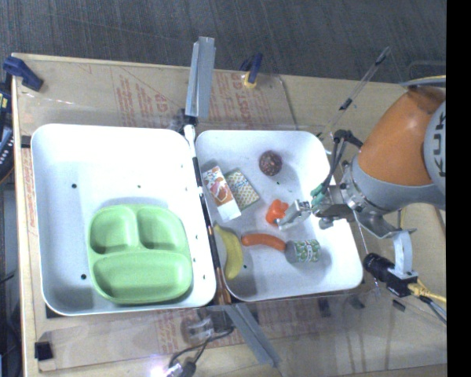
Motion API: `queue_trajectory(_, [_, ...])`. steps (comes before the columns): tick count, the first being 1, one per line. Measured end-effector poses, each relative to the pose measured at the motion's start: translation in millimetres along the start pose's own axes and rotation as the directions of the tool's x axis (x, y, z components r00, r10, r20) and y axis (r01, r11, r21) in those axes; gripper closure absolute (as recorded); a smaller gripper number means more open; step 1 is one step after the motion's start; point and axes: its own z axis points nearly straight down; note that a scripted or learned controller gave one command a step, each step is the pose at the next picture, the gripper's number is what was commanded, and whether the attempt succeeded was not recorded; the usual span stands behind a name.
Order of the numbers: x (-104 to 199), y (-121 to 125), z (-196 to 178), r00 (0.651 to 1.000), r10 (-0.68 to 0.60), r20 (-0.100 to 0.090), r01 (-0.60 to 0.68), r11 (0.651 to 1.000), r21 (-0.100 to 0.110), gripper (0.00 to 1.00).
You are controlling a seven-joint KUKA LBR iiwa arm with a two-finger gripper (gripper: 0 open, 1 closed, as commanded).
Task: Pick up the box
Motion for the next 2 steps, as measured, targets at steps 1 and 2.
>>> queue_trajectory(1, [-5.5,92.7,32.7,0.976,-0.217,0.002,0.217,0.976,-0.002,0.0])
queue_trajectory(2, [25.7,112.7,115.8,0.955,-0.295,0.018,0.295,0.955,-0.017,0.0])
